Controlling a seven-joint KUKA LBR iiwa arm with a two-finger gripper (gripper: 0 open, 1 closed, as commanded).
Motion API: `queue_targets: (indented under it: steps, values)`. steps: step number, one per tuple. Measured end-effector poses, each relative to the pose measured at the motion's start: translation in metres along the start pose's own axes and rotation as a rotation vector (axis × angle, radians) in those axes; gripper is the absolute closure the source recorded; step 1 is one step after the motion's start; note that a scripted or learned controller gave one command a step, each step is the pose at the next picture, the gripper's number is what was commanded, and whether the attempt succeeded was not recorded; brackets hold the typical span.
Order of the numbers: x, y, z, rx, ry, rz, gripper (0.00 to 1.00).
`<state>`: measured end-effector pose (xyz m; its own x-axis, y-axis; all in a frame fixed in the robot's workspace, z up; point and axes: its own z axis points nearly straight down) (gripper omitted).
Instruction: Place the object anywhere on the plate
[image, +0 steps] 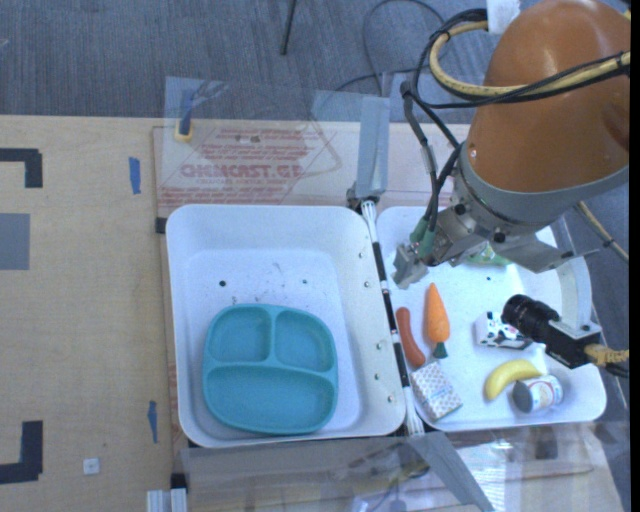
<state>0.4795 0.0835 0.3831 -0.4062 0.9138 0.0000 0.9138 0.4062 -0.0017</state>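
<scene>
Teal plate (270, 367) in left bin (190, 260); carrot (436, 313) in right bin (585, 395).

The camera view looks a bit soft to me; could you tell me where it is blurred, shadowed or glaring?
In the camera view, the orange arm looms large and soft at top right, out of focus; the gripper is blurred too. The teal plate and carrot are evenly lit, with faint shadows. The clear sheet behind the bins shows mild sheen.

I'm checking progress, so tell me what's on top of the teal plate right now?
Nothing lies on the teal plate; its three compartments look bare. The white bin floor under it is covered.
</scene>
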Motion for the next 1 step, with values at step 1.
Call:
queue_targets:
  steps: [1]
  values:
    - [0.0303, 0.0138, 0.0854, -0.003, -0.001, -0.587, 1.0]
